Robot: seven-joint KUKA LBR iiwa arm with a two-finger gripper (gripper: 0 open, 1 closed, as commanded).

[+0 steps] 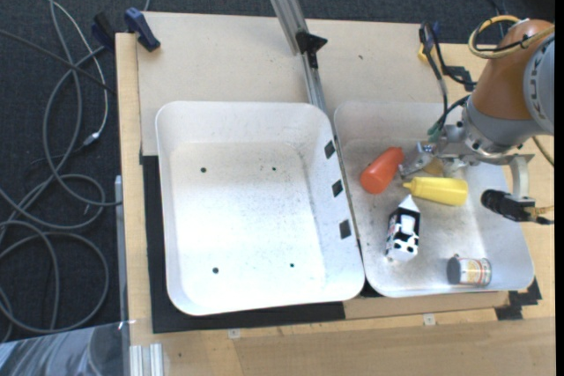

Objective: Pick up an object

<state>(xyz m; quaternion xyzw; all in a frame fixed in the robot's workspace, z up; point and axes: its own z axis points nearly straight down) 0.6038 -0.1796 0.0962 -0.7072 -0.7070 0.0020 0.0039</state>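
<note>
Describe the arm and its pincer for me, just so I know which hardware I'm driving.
The arm is grey with a rounded orange band above the wrist. Yellow and black cables loop over the orange part at the top, and thinner wires run down toward the metallic wrist. The pincer is a small silver-grey metal piece; its details are too small to make out.

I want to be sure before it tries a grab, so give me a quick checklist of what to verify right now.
1. Gripper over the right bin: ok.
2. Targets near it, orange object and yellow object: ok.
3. Anything already held: cannot tell.
4. Finger state: cannot tell.
5. Cow-print carton and small jar lie apart from the gripper: ok.
</note>
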